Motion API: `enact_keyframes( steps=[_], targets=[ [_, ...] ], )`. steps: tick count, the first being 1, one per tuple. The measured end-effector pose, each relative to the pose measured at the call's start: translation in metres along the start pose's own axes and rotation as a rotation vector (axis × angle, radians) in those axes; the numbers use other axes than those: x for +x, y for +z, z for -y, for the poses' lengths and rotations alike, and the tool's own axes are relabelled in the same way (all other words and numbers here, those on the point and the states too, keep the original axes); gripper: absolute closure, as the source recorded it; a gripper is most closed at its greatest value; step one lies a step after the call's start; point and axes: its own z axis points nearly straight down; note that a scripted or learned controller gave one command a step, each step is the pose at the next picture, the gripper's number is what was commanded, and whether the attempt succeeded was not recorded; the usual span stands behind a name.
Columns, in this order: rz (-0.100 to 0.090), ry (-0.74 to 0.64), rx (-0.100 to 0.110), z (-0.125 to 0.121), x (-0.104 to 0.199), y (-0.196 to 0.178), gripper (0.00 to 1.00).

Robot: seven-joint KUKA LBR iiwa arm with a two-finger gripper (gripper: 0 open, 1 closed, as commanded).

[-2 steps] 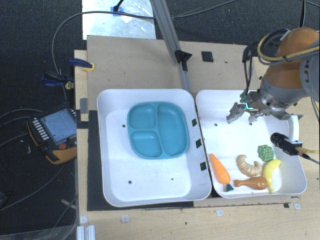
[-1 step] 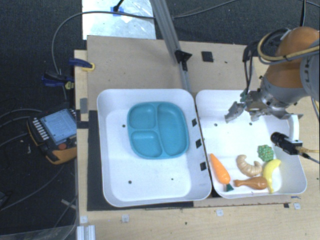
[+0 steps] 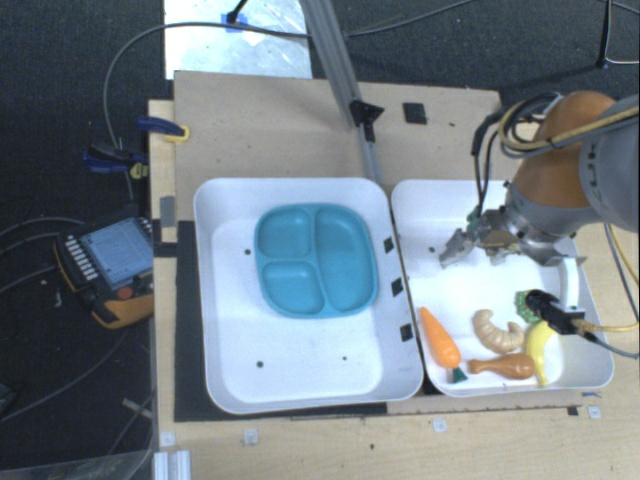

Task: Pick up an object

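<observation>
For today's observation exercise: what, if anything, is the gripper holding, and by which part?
Nothing: the two-finger gripper hangs over bare floor of the right white bin.

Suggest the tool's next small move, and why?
Probably shift toward the near side of the right bin and lower: the tool sits over bare floor, while the carrot and the other toy food lie clustered along that near edge.

Blue divided plate [image 3: 317, 261] sits in a white bin [image 3: 225, 368]. Orange carrot [image 3: 439, 338], yellow banana [image 3: 541, 348], tan drumstick [image 3: 504, 368] alongside.
</observation>
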Motion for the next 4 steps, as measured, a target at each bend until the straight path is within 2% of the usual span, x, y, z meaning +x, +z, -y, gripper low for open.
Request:
enact_keyframes(
  steps=[1, 2, 3, 4],
  targets=[
    [0.001, 0.000, -0.007, -0.002, 0.000, 0.049, 0.00],
    [0.002, 0.000, -0.014, -0.004, 0.000, 0.035, 1.00],
    [0.001, -0.003, -0.009, -0.002, -0.004, -0.029, 1.00],
    [0.001, -0.003, -0.009, -0.002, -0.006, -0.073, 1.00]
  ],
)
